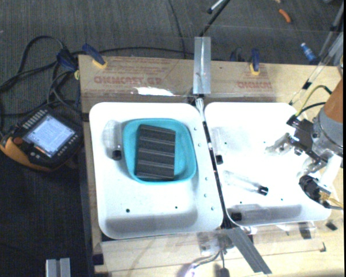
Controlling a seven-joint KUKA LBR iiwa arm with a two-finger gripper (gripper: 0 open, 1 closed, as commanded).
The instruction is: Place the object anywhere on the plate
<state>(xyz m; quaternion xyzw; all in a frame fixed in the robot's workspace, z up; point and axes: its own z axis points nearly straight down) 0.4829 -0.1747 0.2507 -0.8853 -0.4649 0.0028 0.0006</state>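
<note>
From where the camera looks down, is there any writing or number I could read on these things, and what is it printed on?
Cardboard strip behind the left bin: reddish printed lettering, too blurred to read.
Cardboard behind the right bin: a shorter reddish print, also unreadable.
Handheld controller on the floor: lit screen, text too small to read.
Blue plate and dark ridged block: no lettering visible.

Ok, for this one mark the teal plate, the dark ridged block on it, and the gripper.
teal plate (186, 154): camera view, bare right rim, in the left bin.
dark ridged block (155, 152): camera view, middle of its top face.
gripper (278, 145): camera view, at the fingertips, over the right bin.
</note>
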